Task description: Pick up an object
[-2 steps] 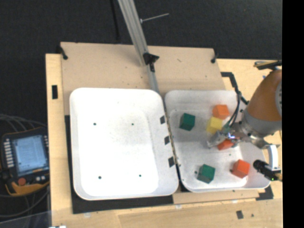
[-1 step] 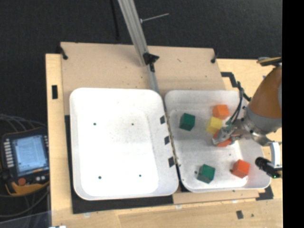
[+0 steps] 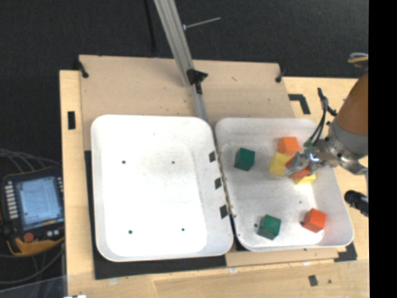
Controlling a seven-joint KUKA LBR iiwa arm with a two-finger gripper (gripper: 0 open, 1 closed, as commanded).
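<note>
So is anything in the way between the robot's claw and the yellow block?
Nothing visible. The gripper is right down among the cluster, beside the yellow block, with an orange block close behind it. Both green blocks sit well clear.

robot lab: plywood bench, two white bins, teach pendant, aluminium camera mast.

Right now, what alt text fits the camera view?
The arm's tool is low in the right bin, among an orange block and a yellow block. Two green blocks and another orange block lie apart.
</note>
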